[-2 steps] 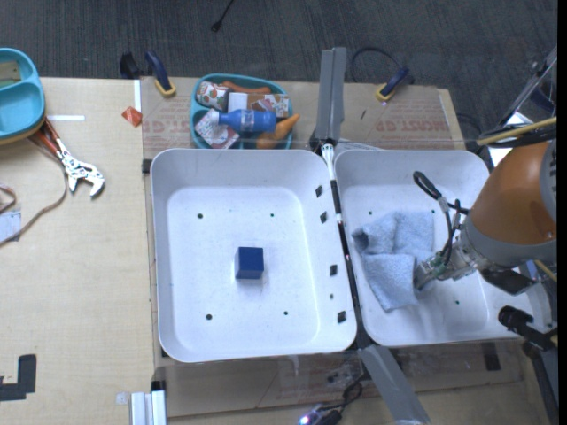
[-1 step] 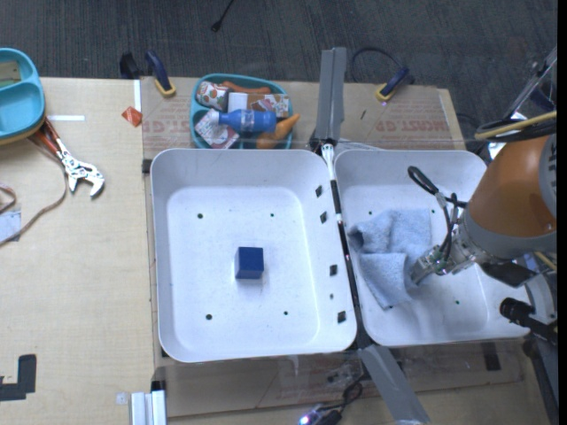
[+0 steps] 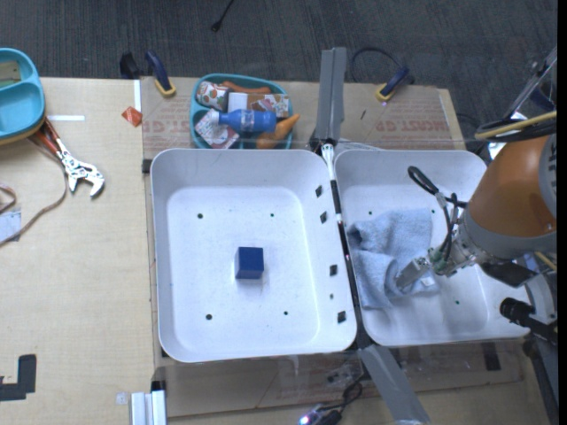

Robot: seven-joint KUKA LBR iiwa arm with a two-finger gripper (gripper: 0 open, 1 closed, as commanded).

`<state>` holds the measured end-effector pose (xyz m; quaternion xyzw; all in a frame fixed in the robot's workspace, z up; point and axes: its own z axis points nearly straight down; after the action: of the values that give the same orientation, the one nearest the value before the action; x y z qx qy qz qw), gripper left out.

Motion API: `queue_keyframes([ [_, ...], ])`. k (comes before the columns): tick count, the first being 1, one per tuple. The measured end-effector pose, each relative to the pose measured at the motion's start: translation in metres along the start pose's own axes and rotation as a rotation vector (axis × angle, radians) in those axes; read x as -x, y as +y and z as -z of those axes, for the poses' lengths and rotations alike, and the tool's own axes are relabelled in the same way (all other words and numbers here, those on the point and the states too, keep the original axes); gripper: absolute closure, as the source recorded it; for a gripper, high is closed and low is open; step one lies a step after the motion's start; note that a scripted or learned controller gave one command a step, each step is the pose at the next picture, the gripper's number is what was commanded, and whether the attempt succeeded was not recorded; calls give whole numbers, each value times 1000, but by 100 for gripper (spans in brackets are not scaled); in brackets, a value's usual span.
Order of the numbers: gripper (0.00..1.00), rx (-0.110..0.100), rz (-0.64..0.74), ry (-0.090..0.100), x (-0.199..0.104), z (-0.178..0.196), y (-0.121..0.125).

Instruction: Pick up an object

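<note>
Robotics lab or workshop, not a home. Landmark: left bin (image 3: 177, 326), one of two white bins on a plywood bench (image 3: 71, 308). Right bin (image 3: 461, 326) sits just beside it, with the arm (image 3: 514, 193) over it. Clamps (image 3: 159, 73) grip the bench edge behind the left bin. A wrench (image 3: 75, 171) lies to its left. Dark carpet (image 3: 266, 16) and a loose cable (image 3: 230, 3) lie beyond the bench.

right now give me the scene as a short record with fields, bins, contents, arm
left bin: holds a blue cube, near its middle
right bin: holds a crumpled grey cloth
arm: reaches in from the right, over the right bin
pincer: low at the cloth's right edge, grip unclear
behind the bins: a blue tub of small items
</note>
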<state>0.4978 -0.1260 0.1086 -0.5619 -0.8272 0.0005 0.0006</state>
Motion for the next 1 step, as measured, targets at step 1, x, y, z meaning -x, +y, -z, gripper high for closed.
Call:
queue_keyframes([
  [1, 0, 0, -265, -1, 48, -18, 27],
])
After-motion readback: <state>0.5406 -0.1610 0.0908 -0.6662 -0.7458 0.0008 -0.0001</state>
